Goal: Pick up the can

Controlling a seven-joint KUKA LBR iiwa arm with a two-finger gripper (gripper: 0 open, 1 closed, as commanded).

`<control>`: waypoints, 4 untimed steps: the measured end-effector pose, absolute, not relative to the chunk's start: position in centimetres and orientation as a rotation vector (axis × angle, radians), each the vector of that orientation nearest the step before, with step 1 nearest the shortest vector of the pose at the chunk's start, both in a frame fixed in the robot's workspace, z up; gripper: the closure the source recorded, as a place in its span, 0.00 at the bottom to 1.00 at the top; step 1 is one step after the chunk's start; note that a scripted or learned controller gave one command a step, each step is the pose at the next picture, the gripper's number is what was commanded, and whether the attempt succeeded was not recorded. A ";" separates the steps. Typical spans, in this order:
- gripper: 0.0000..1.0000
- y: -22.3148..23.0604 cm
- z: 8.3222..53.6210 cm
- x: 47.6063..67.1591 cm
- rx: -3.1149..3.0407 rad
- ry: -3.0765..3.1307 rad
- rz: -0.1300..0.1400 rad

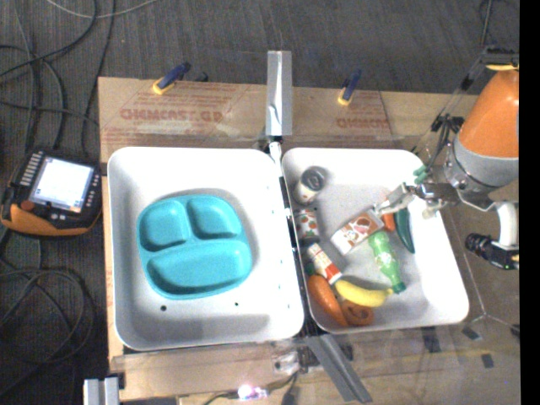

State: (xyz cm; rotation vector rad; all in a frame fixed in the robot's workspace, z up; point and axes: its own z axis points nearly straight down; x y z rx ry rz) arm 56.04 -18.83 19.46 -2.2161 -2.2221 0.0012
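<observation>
The can (310,180) stands in the far left corner of the right bin (439,306), its grey round top facing up, close to the bin's left wall. My gripper (415,199) hangs over the right side of that bin, well to the right of the can and apart from it. It is above a white carton (358,231) and a dark green item (406,231). Nothing shows between it and the can but bare bin floor.
The right bin also holds a small red-and-white cup (305,224), a green bottle (386,261), a banana (364,294), an orange-red fruit (324,302) and a red-capped bottle (322,262). A blue divided plate (196,245) lies in the left bin (126,310).
</observation>
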 end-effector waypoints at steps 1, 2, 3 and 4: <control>0.00 -11.8 11.6 53.6 -2.435 -2.005 -0.020; 1.00 -11.6 12.3 53.5 -2.428 -2.002 -0.019; 0.00 -11.6 12.3 53.5 -2.427 -2.002 -0.019; 0.00 -11.3 8.9 58.3 -2.566 -1.821 -0.005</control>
